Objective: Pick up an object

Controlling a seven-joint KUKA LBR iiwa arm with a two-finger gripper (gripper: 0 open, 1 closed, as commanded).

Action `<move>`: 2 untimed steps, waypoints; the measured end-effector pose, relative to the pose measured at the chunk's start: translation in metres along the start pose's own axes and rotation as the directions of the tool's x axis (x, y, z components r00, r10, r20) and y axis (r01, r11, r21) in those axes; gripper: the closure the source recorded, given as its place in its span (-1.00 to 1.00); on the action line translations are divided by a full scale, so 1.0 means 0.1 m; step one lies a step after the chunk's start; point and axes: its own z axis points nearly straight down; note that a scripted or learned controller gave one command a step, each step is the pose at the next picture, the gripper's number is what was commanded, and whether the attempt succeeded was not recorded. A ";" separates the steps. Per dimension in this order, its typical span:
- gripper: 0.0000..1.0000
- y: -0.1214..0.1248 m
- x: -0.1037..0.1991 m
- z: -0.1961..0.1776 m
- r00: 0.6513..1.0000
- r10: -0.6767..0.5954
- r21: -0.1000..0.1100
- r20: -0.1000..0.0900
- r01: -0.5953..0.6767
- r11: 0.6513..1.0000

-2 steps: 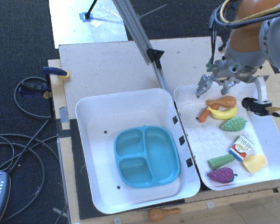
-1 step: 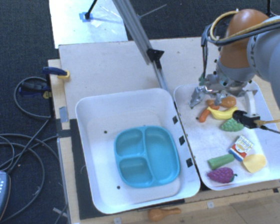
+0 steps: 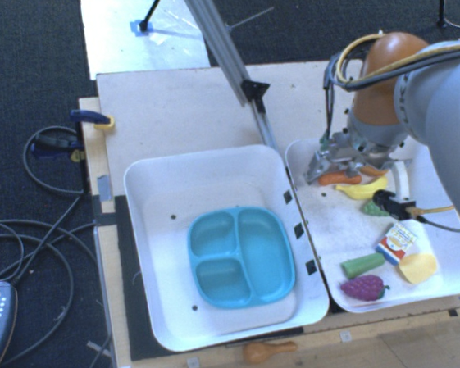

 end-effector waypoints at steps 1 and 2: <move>1.00 0.03 0.00 -0.15 1.000 0.000 -0.008 -0.001 0.000 1.000; 1.00 0.06 0.00 -0.59 1.000 -0.002 0.007 -0.005 0.002 1.000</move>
